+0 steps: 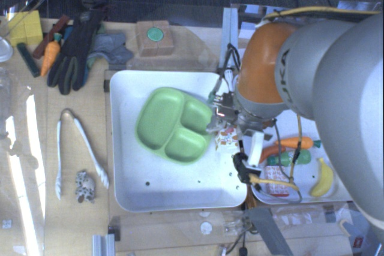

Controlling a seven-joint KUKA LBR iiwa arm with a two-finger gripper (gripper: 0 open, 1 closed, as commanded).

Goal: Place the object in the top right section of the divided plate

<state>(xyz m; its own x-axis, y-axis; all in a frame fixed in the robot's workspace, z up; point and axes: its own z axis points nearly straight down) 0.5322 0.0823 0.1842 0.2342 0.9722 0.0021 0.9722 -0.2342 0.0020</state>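
The green divided plate [173, 125] lies tilted in the left white bin [129, 189], its one large section toward the left and two smaller sections toward the right, next to the arm. At the plate's right rim sits the pincer [223, 124], largely buried under the grey wrist and the orange band [264, 72]; whether it is clenched or released I cannot tell. Just beside it, against the bin floor, is a small red-and-white patterned item [227, 139] that may be the object to place, though it is too small and blurred to name, and nothing proves it is gripped. The right bin [312, 196] holds a toy carrot [294, 143], a green piece [287, 158], a banana [324, 178] and a red-and-white packet [276, 187], most of them partly covered by the arm. The main risk, as I judge it, is a drop that lands outside the intended section: the object sits at the plate's edge, so a release here could leave it on the bin floor or on a divider ridge, and a nudge from the wrist could slide the light plate. On the surface to the left rest white tongs [81, 147], a black glove [75, 57] and a second carrot [50, 57].
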